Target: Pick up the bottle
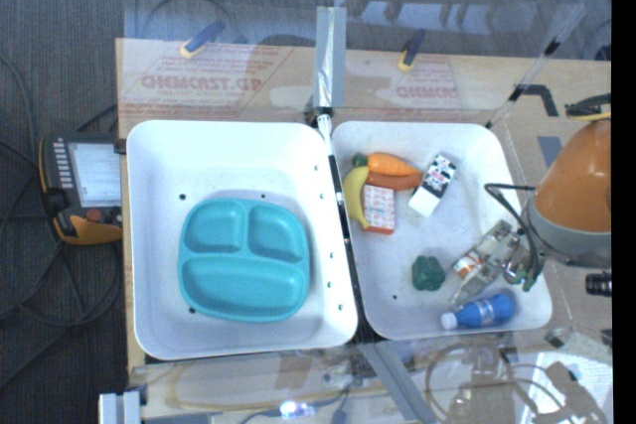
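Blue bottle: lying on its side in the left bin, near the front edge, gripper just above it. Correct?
Wrong bin. The camera view shows the blue bottle lying on its side in the right bin, near its front edge, with the gripper just above it.

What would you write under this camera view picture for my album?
Robot gripper hovers just above a blue bottle in the right bin, near toy food.

Glossy blue plastic bottle; smooth matt turquoise plastic tray.
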